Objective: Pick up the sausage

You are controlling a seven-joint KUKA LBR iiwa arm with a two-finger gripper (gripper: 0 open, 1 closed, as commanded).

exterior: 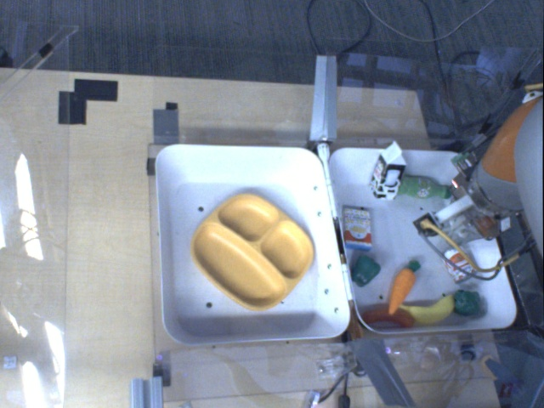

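The sausage [384, 318] is a dark red-brown piece lying along the front wall of the right bin [387, 228], with a yellow banana [430, 311] lying against its right end. My gripper [461, 257] hangs over the right side of this bin, well to the right of the sausage and farther back. Nothing is visibly held in it.
An orange carrot [401, 286] and a green pepper [365, 269] lie just behind the sausage. The right bin also holds a green lump [467, 303], a small box [357, 228], a cow-print carton [387, 177] and a green bottle [423, 187]. A yellow bread loaf [252, 249] sits in the left bin [174, 228].
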